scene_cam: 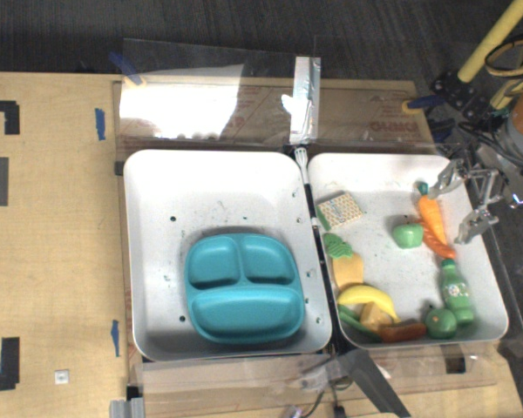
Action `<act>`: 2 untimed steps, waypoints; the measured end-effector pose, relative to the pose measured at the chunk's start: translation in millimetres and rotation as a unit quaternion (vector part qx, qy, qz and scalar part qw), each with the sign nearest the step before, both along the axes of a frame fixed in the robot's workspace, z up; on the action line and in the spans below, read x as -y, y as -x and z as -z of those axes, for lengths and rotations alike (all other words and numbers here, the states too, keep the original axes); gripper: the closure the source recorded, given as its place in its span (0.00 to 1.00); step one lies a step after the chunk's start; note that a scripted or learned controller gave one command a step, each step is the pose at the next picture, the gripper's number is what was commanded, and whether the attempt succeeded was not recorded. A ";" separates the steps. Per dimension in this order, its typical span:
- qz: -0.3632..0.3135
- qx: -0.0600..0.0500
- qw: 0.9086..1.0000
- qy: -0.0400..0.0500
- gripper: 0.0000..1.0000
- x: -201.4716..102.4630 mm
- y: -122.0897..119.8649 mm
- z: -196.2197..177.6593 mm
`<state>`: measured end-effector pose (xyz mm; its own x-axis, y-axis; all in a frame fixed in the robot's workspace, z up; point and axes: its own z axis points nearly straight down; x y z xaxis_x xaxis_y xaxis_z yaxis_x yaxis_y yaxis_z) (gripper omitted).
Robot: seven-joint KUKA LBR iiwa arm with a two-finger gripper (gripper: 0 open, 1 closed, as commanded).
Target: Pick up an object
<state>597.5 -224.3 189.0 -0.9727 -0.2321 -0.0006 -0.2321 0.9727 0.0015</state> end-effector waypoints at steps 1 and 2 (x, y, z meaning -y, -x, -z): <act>0.067 0.005 0.998 0.002 0.00 -0.5 24.6 92.2; 0.068 0.006 0.998 0.001 0.00 -30.7 -6.5 100.6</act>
